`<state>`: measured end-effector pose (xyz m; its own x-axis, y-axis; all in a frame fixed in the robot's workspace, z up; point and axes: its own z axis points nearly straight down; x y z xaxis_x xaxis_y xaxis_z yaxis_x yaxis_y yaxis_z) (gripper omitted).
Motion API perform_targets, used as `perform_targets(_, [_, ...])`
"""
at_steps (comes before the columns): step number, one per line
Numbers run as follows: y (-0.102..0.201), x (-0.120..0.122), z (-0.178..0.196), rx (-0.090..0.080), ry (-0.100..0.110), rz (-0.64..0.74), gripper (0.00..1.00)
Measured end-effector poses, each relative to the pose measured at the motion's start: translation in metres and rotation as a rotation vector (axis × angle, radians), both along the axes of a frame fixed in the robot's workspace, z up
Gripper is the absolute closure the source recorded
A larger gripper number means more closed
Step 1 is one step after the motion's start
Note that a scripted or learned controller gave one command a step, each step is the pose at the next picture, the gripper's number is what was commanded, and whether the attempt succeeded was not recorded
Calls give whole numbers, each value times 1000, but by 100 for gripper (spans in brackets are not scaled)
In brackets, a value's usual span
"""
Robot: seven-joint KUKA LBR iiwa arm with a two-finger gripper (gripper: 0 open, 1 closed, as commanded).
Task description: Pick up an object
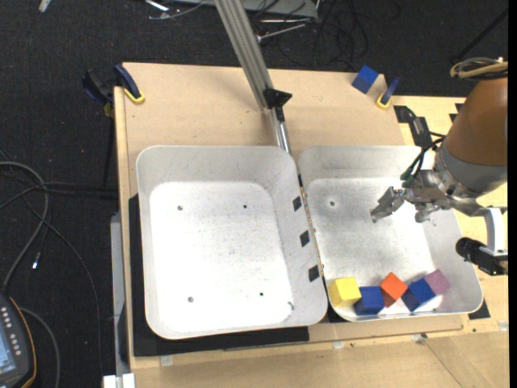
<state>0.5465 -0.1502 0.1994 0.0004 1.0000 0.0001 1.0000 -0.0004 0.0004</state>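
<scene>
Several small blocks lie along the near edge of the right bin (pixel 355 241): a yellow block (pixel 346 289), a blue block (pixel 371 299), an orange block (pixel 393 286), a second blue block (pixel 419 293) and a purple block (pixel 437 281). My gripper (pixel 404 207) hangs over the right bin's middle right, well behind the blocks. Its fingers (pixel 383 208) are spread open with nothing between them.
The left bin (pixel 153 217) sits beside the right one, sharing a raised middle rim. Another blue block (pixel 366 78) rests on the bench at the back right, outside the bins. A metal pole (pixel 246 43) slants in from the back.
</scene>
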Motion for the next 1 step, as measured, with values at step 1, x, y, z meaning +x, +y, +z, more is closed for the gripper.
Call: perform_targets(1, [-12,-27,-30,1,5,-3,0])
